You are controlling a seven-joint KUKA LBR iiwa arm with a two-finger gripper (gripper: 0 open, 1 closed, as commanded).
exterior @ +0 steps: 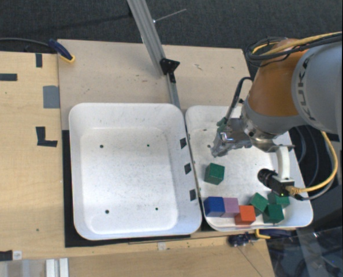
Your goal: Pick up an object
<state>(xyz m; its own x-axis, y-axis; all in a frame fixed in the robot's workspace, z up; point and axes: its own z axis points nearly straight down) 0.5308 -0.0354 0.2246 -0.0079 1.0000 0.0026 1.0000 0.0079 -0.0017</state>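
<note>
The claw (pixel 222 145) hangs over the far-left part of the right bin (pixel 200 120), with the grey and orange arm (pixel 287 91) reaching in from the right. Whether it is wide or narrow cannot be told from this slant, and nothing shows in its grip.

The likeliest thing to pick is the lone dark green cube (pixel 215 173), which sits on the bin floor just nearer than the claw and well apart from the rest. It stands turned a little against the bin's walls, with bare floor on all sides. It looks like a small solid block: probably light, stiff, with flat faces that should not crush or give. The faces may be smooth, so a hold across two opposite flat sides, low and square to them, seems safer than pinching at corners, where it could twist out.

The other blocks crowd along the near wall: a blue cube (pixel 214 205) touching a lilac cube (pixel 231 206), an orange cube (pixel 246 213) just beside that, and two more green blocks (pixel 267 206) to the right. Packed like this, they leave little room for a grip on either side. The left bin (pixel 73 120) lies alongside on the worktop (pixel 21 172).
</note>
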